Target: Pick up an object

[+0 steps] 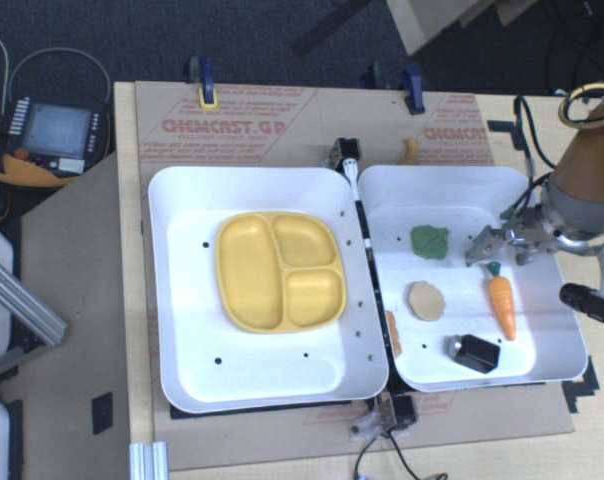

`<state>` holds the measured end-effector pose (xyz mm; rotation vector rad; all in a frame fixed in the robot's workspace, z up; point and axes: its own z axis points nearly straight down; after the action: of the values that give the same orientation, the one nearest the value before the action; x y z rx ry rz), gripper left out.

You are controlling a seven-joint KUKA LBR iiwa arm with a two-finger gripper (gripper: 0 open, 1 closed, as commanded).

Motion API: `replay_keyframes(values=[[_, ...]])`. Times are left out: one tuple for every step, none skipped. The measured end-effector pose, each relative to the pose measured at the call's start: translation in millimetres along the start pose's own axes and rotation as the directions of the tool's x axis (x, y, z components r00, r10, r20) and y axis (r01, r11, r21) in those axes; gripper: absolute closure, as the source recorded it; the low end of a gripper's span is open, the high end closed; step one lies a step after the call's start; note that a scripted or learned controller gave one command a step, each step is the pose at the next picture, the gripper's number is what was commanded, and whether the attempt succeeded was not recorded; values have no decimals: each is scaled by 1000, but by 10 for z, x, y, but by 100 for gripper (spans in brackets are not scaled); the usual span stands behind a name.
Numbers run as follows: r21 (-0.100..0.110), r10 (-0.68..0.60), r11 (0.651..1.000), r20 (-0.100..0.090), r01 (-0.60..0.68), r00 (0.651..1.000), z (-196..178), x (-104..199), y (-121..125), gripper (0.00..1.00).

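Tabletop [132,268] carrying two white bins; left bin [182,348] holding yellow divided plate [280,270]. Right bin [542,363] holding carrot [501,306], green piece [429,241], tan disc [426,301], black block [476,352]. Arm's jaws [494,245] hovering just above carrot top, opening impossible to tell, nothing visibly held. Approach step seemingly underway; next move likely calling for descent onto carrot.

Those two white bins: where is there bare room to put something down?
Left bin: bare floor rings the yellow tray, widest along the near edge. Right bin: its far strip is bare. Nearer, it is crowded with the green piece, tan disc, carrot, black block and gripper.
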<state>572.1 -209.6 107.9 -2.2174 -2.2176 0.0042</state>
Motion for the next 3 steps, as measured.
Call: replay_keyframes(values=[[-2, 0, 1000, 1, 0, 1000, 244, 5, -1, 0], [-6, 0, 1000, 2, 0, 1000, 126, 3, 5, 100], [-11, 0, 1000, 5, 0, 1000, -307, -26, 13, 100]])
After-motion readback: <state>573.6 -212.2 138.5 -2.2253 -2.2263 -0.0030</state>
